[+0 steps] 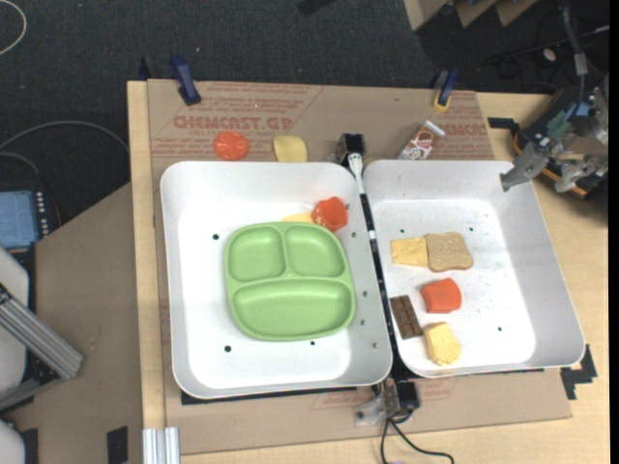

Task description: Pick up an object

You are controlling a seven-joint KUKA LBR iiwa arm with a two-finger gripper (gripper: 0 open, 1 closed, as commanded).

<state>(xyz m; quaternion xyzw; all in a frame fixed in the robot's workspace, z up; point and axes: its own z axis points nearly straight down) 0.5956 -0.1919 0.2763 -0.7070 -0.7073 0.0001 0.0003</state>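
The left bin holds a green divided plate at its middle, with an orange-red piece touching the plate's far right corner and a pale yellow bit just beside it. The right bin holds a yellow cheese-like square touching a tan toast slice, a red block nearer, then a brown bar and a yellow ridged piece near the front wall. On the cardboard beyond the bins lie an orange round, a yellow lump and a small wrapper. The gripper hangs at the right bin's far right corner, apart from the food; whether it is released or clenched I cannot tell.
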